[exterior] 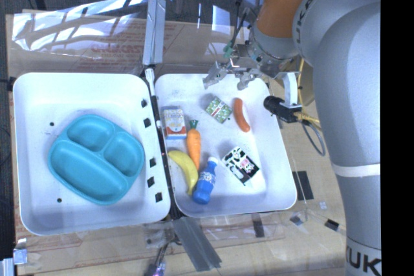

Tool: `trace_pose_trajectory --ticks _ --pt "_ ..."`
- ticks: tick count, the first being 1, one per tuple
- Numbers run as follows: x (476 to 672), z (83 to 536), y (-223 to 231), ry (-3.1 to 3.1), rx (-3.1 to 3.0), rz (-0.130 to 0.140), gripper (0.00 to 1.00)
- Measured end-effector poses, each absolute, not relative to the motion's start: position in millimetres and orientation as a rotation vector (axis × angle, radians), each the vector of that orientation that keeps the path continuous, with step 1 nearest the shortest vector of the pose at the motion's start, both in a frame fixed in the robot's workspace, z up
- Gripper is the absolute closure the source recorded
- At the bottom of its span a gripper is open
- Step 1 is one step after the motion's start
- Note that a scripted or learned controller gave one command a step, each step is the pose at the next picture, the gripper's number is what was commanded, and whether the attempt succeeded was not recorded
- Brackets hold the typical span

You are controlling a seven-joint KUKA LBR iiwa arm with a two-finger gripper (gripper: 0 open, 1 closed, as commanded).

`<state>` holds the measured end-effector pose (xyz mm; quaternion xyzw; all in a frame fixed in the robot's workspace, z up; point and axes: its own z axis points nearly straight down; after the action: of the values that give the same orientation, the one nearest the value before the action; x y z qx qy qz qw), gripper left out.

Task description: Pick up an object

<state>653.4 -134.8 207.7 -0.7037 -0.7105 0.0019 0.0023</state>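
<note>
My gripper (229,77) hovers over the far edge of the right bin (278,165), its two grey fingers spread open with nothing between them. Just in front of it lie a small green carton (218,108) and a red sausage (242,114). Nearer the bin's left wall are an orange-and-white carton (173,122), a carrot (194,146), a banana (184,168) and a blue bottle with a white cap (205,181). A black-and-white cow-print carton (241,165) lies toward the front right.
The left bin (32,203) holds a blue divided plate (96,158). A grey divider strip (153,29) runs back between the bins. The arm's large grey body (343,74) fills the right side above the bench.
</note>
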Motion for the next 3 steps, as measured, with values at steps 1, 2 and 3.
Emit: trace_pose_trajectory --ticks 1,2,3 --pt "658.9 96.2 -209.8 -2.268 -2.177 -0.004 0.0" --pt "621.1 91.9 -208.5 -2.269 -2.168 0.004 0.0" --pt "621.5 102.0 -207.7 -2.273 -2.163 0.005 1.0"
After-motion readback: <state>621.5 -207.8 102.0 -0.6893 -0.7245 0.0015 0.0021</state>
